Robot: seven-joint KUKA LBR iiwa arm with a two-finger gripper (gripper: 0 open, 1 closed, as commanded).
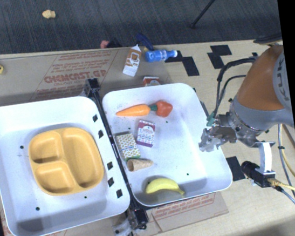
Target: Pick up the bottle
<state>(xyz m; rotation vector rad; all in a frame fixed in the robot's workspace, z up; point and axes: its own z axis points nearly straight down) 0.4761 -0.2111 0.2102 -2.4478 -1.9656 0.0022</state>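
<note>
Bottle (159, 56) lies on the desk (259, 213) outside the bins, long axis 3-to-9, at 11 o'clock from the end effector (208, 141); finger state cannot be told.

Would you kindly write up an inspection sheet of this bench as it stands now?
Surface: bench with cardboard under two white bins.
Job's things: blue bottle lies on the bench beyond the right bin, outside it.
Clutter: carrot, banana, cone and small packets in the right bin; yellow tray in the left bin.
Grippers: gripper at the right bin's right rim.
Cables: black cables above the wrist.
Surroundings: dark carpet.
</note>
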